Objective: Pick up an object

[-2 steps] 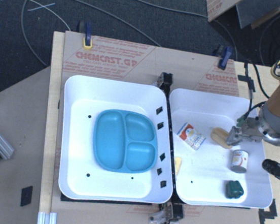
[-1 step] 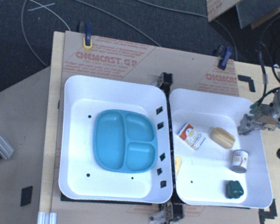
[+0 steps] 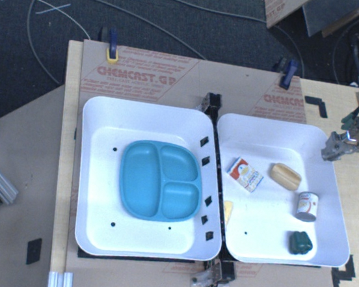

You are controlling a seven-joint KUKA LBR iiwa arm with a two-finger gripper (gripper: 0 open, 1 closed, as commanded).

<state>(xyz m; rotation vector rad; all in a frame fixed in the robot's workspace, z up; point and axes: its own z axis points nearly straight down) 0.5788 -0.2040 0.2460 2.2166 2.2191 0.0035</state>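
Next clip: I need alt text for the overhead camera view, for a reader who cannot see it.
Two white bins sit side by side on a bench: the left bin holds a blue divided plate, and the right bin holds a small carton, a bread roll, a small can and a green object. The gripper hangs over the right bin's upper right rim.

The right bin's (image 3: 330,192) near-left floor lies open; carton (image 3: 245,174), bread roll (image 3: 285,176), can (image 3: 307,205) and green object (image 3: 300,243) crowd its right edge.

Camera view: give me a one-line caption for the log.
Claw at the right bin's far rim; carton, bread roll, can, green toy inside; blue tray in the left bin.
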